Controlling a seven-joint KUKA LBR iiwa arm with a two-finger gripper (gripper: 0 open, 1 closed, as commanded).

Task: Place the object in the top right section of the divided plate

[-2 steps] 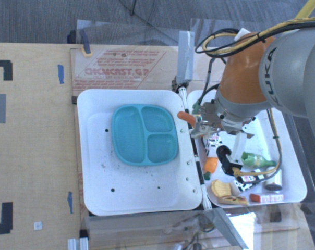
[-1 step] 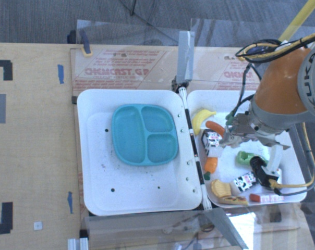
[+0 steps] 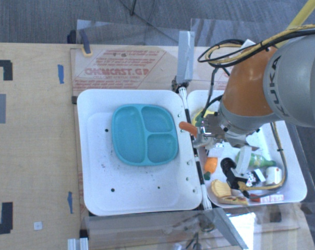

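Note:
The teal divided plate [image 3: 145, 135] lies in the left white bin [image 3: 95, 186], with two smaller sections on its right side and one long section on its left; all look bare. My gripper [image 3: 198, 133] hangs over the ridge between the two bins, just right of the plate. A small orange carrot-like piece [image 3: 187, 127] sticks out leftward from between the fingers, which are shut on it. The arm's grey and orange body covers much of the right bin [image 3: 295, 184].
In the right bin lie another orange piece [image 3: 211, 164], a yellow banana-like item [image 3: 220, 188], a green item [image 3: 262, 161], a white item [image 3: 275, 175] and a red-and-white piece [image 3: 265, 197]. A metal post [image 3: 185, 59] stands behind the bins.

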